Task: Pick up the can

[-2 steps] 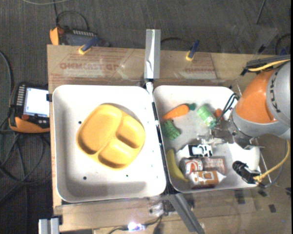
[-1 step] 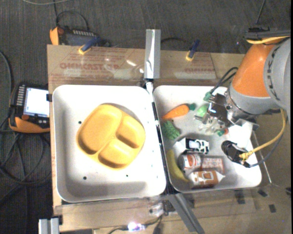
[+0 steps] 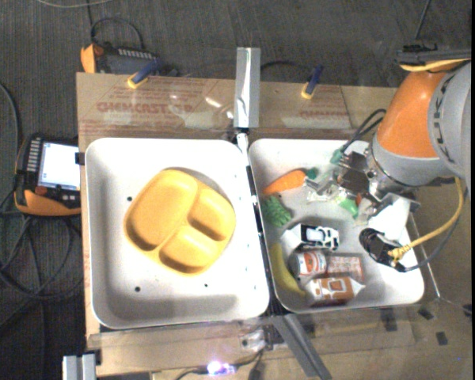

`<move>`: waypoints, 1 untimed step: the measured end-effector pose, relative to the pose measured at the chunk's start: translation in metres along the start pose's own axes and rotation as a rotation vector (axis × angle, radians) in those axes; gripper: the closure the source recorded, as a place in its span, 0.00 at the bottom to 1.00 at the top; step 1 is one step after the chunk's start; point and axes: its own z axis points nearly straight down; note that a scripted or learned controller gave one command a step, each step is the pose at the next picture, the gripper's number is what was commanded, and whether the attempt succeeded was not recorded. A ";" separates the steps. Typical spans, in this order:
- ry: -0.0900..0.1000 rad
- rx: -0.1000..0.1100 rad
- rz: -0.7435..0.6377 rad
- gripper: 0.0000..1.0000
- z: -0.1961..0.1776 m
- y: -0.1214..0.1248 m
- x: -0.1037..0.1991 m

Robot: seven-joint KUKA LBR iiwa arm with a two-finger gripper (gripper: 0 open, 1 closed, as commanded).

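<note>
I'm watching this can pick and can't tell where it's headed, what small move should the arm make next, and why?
Probably shift the gripper toward the bin's near side and over the small red and white can lying on its side. The gripper sits above the bin's far part, near the orange carrot, and the can lies untouched between the yellow banana and a brown carton.

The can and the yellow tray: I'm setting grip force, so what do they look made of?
The small red and white can lying in the right bin looks like thin metal with a glossy printed label. The yellow divided tray in the left bin looks like smooth moulded plastic with a soft sheen.
</note>
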 end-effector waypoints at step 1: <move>0.000 -0.001 -0.119 0.00 -0.033 -0.009 0.020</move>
